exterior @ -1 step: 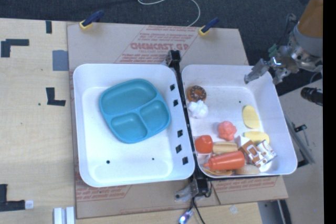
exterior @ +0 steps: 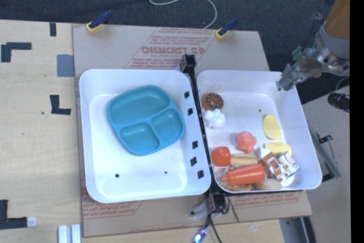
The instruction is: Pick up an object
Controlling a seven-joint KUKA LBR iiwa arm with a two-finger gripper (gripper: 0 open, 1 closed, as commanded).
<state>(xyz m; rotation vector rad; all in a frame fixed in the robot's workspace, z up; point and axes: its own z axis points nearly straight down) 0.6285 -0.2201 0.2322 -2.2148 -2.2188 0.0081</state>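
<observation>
Two white bins sit side by side on a cardboard sheet (exterior: pixel 170 51) on the desk (exterior: pixel 34 122). Left bin (exterior: pixel 136 188): one blue divided plate (exterior: pixel 146 119), three compartments, lying flat and turned at an angle, in the upper middle of the bin. Right bin (exterior: pixel 296 105): toy food, mostly toward the lower half. Brown donut (exterior: pixel 213 101) near the upper left, close to the divider; white lump (exterior: pixel 215 118) just below it, touching or nearly so. Pink piece (exterior: pixel 245 141) near the centre. Yellow oval (exterior: pixel 272 126) to its right, a second yellow piece (exterior: pixel 277 148) below that. Red tomato (exterior: pixel 220 155) at lower left. Hot dog (exterior: pixel 245 174) along the bottom edge, with a brown-and-white box (exterior: pixel 280 167) against its right end; these lower items are crowded together and touching.

Claw (exterior: pixel 286 81) is at the upper right corner of the right bin, over the rim, well apart from every item. Nothing is visible between its fingers; cannot tell whether they are spread or pressed together. Arm (exterior: pixel 335 25) enters from the right edge. Two clamps (exterior: pixel 99 20) with blue handles hold the cardboard's top edge. White cable (exterior: pixel 182 0) loops above the cardboard.
</observation>
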